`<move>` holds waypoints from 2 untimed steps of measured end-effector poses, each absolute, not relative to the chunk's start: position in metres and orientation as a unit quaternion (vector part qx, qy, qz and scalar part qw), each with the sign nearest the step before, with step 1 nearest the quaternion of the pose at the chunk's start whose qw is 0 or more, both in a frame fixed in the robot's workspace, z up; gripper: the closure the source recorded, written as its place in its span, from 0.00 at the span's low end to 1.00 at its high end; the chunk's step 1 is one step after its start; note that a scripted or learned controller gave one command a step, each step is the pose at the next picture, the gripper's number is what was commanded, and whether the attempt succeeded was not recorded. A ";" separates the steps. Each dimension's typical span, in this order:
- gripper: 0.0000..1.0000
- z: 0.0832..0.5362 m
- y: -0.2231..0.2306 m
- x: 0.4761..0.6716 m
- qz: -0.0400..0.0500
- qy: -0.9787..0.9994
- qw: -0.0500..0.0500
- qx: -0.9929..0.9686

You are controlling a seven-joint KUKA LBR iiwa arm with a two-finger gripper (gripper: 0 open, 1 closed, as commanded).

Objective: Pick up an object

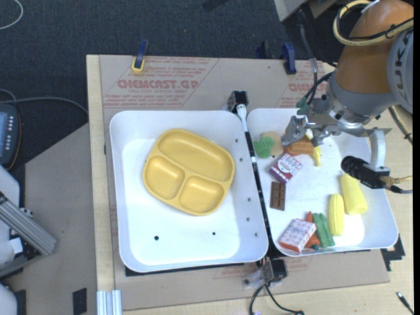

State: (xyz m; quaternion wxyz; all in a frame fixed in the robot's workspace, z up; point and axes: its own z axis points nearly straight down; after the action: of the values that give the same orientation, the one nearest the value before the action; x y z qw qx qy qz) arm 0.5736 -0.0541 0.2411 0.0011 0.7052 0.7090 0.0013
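My gripper (303, 135) hangs low over the back of the right bin (384, 231), with the grey arm and its orange band behind it. Directly under it lies an orange piece (300, 147) with a small yellow piece (316, 155) beside it; whether either is touched I cannot tell. A green item (264, 146) sits just to the gripper's left. In front of it lies a purple-and-white packet (287, 167). A brown bar (277, 195) rests near the bin's left wall.
Near the right bin's front lie a yellow corn cob (335, 214), a fatter yellow item (354, 194), a red-and-white box (297, 234) and green sticks (323, 230). The left bin (131, 241) holds a yellow divided plate (189, 171). A black cylinder with a cable (357, 169) sticks out over the right bin.
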 end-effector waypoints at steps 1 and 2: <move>1.00 0.238 -0.007 0.588 0.001 0.709 0.001 0.705; 1.00 0.234 0.012 0.600 0.001 0.708 0.001 0.706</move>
State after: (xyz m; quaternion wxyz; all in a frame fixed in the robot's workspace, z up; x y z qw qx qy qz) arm 0.5998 0.0124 0.2343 0.0011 0.7061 0.7081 0.0007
